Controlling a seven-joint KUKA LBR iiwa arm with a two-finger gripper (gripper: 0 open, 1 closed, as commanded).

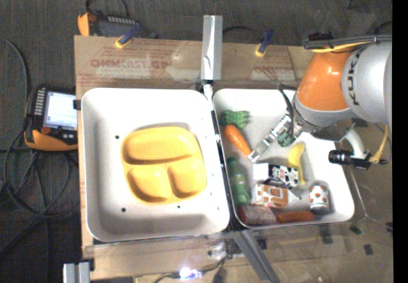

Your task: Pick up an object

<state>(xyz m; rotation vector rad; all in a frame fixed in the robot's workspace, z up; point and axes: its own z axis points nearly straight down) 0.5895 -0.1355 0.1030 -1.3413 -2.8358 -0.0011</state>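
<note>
The gripper hangs low in the right bin, just beside the carrot; whether its fingers stand apart or together cannot be told. Step in hand: approach. Nothing is seen held. Next: centre over the carrot, descend, close.

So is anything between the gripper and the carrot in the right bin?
Nothing visible. The gripper hangs just right of the carrot, with bare bin floor between them; the green bottle lies below, off that line.
</note>
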